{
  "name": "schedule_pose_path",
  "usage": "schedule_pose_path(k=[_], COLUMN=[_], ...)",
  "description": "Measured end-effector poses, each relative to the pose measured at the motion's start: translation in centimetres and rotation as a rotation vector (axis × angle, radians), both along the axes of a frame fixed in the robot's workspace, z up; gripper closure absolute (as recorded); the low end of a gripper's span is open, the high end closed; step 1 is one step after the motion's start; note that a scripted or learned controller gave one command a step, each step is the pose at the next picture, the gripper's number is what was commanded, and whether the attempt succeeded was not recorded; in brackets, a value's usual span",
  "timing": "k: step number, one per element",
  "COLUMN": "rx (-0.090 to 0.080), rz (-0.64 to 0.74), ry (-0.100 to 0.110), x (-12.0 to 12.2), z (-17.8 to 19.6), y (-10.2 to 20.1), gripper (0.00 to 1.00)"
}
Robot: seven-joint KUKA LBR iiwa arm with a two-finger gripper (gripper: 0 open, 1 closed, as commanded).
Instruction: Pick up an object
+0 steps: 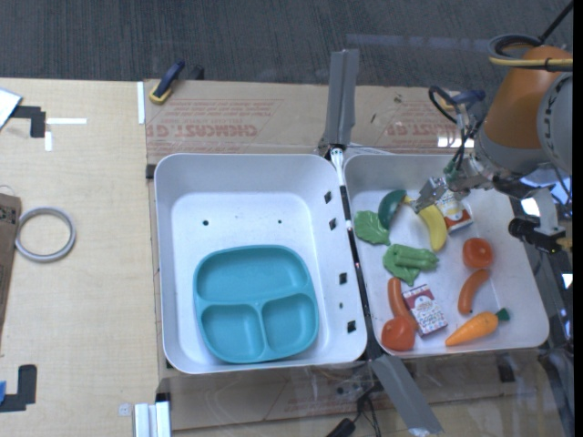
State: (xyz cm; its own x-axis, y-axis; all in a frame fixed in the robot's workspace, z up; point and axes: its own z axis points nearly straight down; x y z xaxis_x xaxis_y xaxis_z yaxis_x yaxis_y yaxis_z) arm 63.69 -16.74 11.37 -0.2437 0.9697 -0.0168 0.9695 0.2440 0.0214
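Note:
The right bin point(519, 244) holds several toy foods. A yellow banana point(435, 228) lies near its back, beside a small red and white box point(456, 216). My gripper point(434, 195) hangs low over the back of this bin, just above the banana's upper end and the box. Nothing visibly hangs from it. Close by lie a green leafy piece point(371, 227), a dark green piece point(392, 206), a green pod bundle point(409, 260), a red tomato point(476, 252), an orange sausage point(472, 289), a carrot point(474, 327) and a red carton point(425, 310).
A teal divided plate point(257, 301) lies in the left bin point(173, 244). A red sausage point(393, 295) and a second tomato point(397, 334) sit at the right bin's front left. On the wooden bench to the left are a tape roll point(43, 234) and a blue-yellow tool point(167, 81).

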Motion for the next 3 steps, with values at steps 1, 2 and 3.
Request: schedule_pose_path(k=[1,2,3], rx=[0.0,-0.004,0.01], rz=[0.075,0.073,-0.087], ry=[0.006,-0.002,0.022], x=[-0.5,-0.3,2.2], z=[-1.1,0.1,8.3], y=[1.6,1.5,-0.6], gripper=[0.0,1.0,1.0])
